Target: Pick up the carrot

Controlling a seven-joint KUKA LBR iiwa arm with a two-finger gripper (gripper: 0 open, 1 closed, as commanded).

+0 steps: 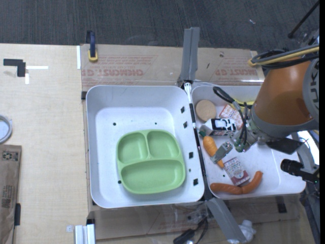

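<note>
The sausage (236, 186) lies at the right bin's (292, 184) near edge. Beyond it, the carrot (209, 147) lies just left of the pincer (227, 150), long axis running near-to-far. Pincer state: cannot tell.

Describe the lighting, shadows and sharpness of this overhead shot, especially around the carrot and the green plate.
Camera view: light is even and diffuse, with no harsh glare on the white bins; the green plate is crisp and casts only a thin soft shadow; the carrot is reasonably sharp but small; the arm, nearer the lens, looks soft and bulky; the gripper is dark and hard to read.
</note>
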